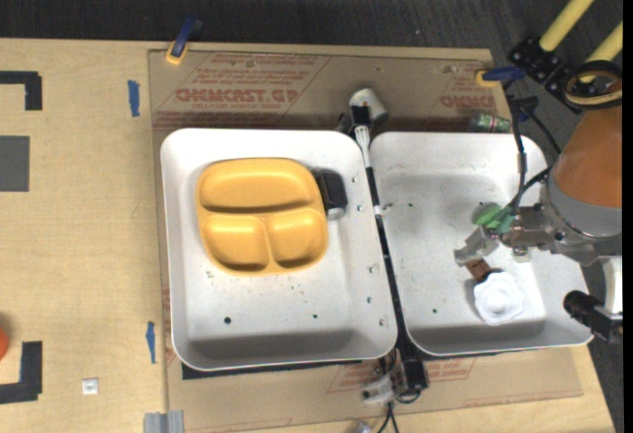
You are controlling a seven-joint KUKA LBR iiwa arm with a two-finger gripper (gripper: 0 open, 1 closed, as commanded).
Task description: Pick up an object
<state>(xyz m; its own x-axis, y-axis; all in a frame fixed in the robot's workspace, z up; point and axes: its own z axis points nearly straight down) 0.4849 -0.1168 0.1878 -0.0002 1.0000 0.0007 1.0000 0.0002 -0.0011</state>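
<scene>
Left bin [188,322]: a yellow three-compartment tray [262,214] lies upside down in the upper half, with a small dark grey object [331,192] touching its right edge. Right bin [425,312]: a white lump-shaped object [497,298] sits near the lower right corner, a small brown piece [480,271] just beside its upper left, and a green item [490,216] lies further up. The gripper [485,248] reaches in from the right, above the brown piece; whether its fingers are apart or together cannot be told, and nothing is visibly between them.

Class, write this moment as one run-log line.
end effector: over right bin | nearby: white object, green object | left bin: yellow tray | grasp: unconfirmed
</scene>
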